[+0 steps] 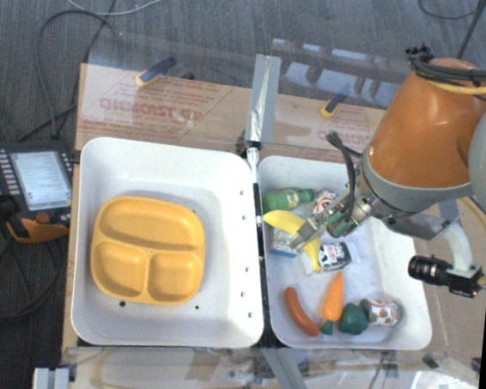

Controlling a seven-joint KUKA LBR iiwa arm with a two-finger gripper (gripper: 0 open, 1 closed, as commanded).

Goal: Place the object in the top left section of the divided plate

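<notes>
The claw (322, 226) hangs low over the upper middle of the right bin (401, 331), one of two white bins set side by side. Its two fingers stand apart, grasping nothing, their tips just above a cluster of small toys. Right under and beside the tips lie one yellow banana (281, 221), one small blue-and-white carton (284, 246) and one yellow wedge (312, 255) (these three crowd together, touching or nearly so). Just past them toward the bin's upper wall rests one green bottle (287, 197), and just below the claw sits one small black-and-white carton (333, 255).

Farther down from the claw lie one orange carrot (333, 295), one red-brown sausage (301, 311), one dark green vegetable (352, 318) and one small can with a red-and-white label (382, 312), strung along the bin's near rim. The right half of this bin's floor, beneath the arm, is bare.

Well off to the claw's left, across the shared rims, the left bin (109, 158) holds one yellow divided plate (148, 249) with three sections: a long one across the top, two smaller below. White floor rings the plate on every side, widest at the upper edge.
</notes>
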